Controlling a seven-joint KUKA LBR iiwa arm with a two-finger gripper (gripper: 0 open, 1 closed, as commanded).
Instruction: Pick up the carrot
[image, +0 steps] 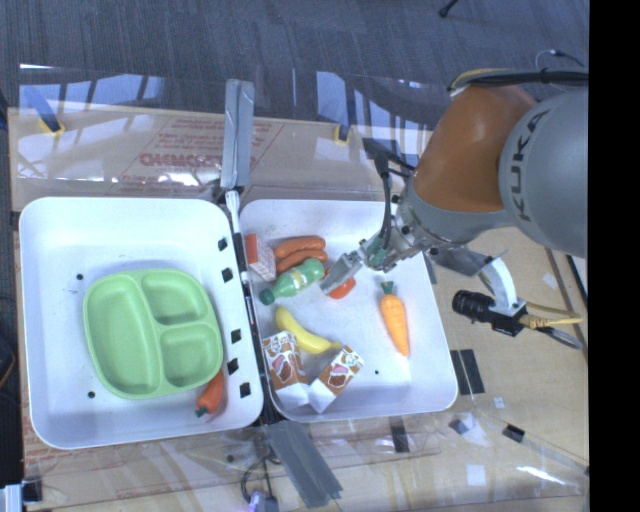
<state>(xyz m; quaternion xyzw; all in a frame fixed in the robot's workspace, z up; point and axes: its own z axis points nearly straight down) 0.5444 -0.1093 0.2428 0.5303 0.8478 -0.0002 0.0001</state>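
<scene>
Jaws state unclear, gripper (352, 268) over tomato (342, 289), left of carrot (395, 320); risk: grabbing tomato or bottle (294, 282) instead.

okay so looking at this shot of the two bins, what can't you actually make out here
From the camera view:
- Gripper: fingers small and blurred, so whether it grips anything is unclear.
- Red item under the gripper: mostly covered, cannot be identified.
- Orange piece in the left bin: partly tucked under the green tray.
- Cartons: print too small to read.
- Carrot: fully visible, lying apart from the gripper.
</scene>
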